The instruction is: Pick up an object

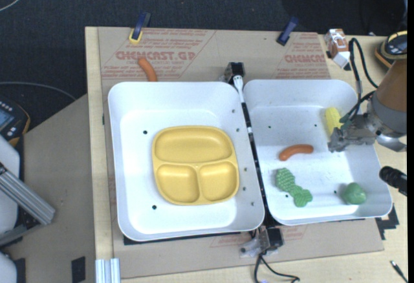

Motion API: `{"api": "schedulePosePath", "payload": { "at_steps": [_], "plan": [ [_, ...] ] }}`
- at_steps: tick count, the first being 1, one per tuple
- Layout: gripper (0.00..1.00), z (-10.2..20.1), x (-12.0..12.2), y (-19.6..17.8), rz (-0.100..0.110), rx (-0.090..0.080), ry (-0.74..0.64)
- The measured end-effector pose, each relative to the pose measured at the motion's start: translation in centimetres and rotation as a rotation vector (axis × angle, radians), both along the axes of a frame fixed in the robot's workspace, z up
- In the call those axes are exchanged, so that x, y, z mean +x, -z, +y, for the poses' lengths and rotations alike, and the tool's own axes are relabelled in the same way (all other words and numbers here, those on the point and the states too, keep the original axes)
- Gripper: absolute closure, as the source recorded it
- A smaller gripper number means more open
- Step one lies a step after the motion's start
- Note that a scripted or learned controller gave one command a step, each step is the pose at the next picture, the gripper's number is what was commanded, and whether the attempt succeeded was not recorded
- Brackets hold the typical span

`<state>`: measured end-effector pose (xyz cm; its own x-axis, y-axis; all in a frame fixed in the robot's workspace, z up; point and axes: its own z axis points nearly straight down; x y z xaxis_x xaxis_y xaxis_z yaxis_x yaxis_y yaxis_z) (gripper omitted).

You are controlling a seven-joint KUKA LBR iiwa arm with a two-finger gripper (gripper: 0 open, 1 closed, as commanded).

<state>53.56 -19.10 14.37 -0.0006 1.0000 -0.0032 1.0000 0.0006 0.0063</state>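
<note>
The tool is hovering over the right bin at its 3 o'clock edge; its state cannot be determined. A yellow corn piece is lying at the tool's 11 o'clock, an orange sausage at its 9 o'clock.

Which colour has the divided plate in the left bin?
The plate is yellow, plain with no pattern, as seen in the camera view.

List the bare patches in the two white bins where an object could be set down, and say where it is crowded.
Left bin: only the margins around the yellow divided tray lie bare, widest along the back. Right bin: the back left floor, behind the orange sausage, is bare. It is crowded toward the right and front: yellow corn, gripper, green broccoli, green ball.
</note>
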Motion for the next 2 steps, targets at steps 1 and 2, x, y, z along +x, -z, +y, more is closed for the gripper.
{"api": "schedulePosePath", "payload": {
  "at_steps": [1, 2],
  "plan": [
    [1.00, 0.1, -0.6, -6.0, -0.001, 0.000, -0.001],
    [1.00, 0.1, -0.5, -8.3, 0.001, 0.000, -0.001]
  ]
}}
